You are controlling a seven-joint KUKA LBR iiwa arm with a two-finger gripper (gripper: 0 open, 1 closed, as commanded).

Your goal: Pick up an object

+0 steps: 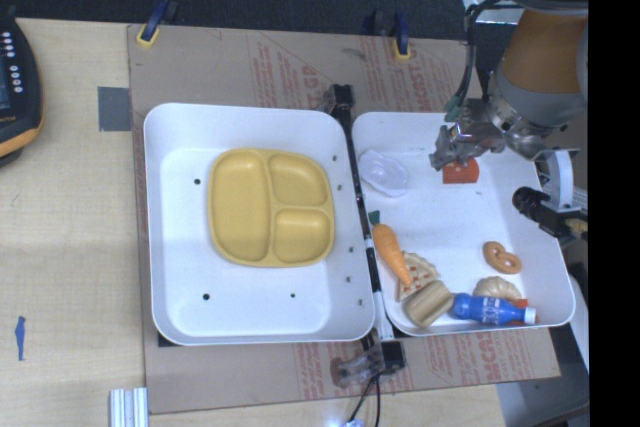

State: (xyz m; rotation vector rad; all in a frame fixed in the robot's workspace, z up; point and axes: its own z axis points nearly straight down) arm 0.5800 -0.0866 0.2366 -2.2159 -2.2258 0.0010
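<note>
Camera view | gripper (458, 153) over red block (461, 172) | clear cup (383, 172) nearby

You have open floor in the middle of the right bin (560, 310). Its near edge is crowded: a carrot (389, 253), a bread roll (427, 301) and a blue bottle (490, 310) lie close together, with a pretzel (501, 258) just above them. A clear cup (384, 172) blocks the upper left part, and a red block (461, 173) sits right under the gripper (458, 147). In the left bin (160, 245), a yellow divided tray (270, 207) takes the centre, leaving you a free strip around it.
</note>
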